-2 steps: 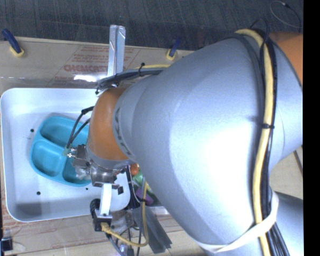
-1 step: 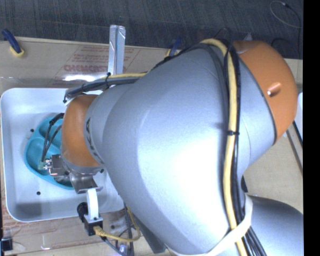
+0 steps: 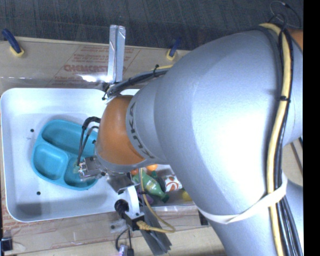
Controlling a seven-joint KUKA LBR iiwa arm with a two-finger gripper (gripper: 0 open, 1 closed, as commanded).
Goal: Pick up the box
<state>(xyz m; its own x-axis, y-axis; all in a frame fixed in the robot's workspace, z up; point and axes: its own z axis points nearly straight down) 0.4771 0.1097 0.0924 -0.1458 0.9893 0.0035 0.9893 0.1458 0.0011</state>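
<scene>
My grey arm with its orange band [image 3: 114, 135] reaches in from the right and covers most of the right bin. The gripper [image 3: 86, 169] hangs low over the near right edge of a blue divided dish [image 3: 56, 153] in the left bin [image 3: 16, 121]. Under the arm, a white packet or box with red print [image 3: 173, 184] peeks out in the right bin, largely hidden. It lies to the right of the gripper and apart from it.
A green bottle [image 3: 152, 187] and a bit of something orange [image 3: 151, 168] lie beside the white item under the arm. A metal post [image 3: 117, 52] stands at the far edge between the bins. Cables [image 3: 149, 225] hang at the near edge.
</scene>
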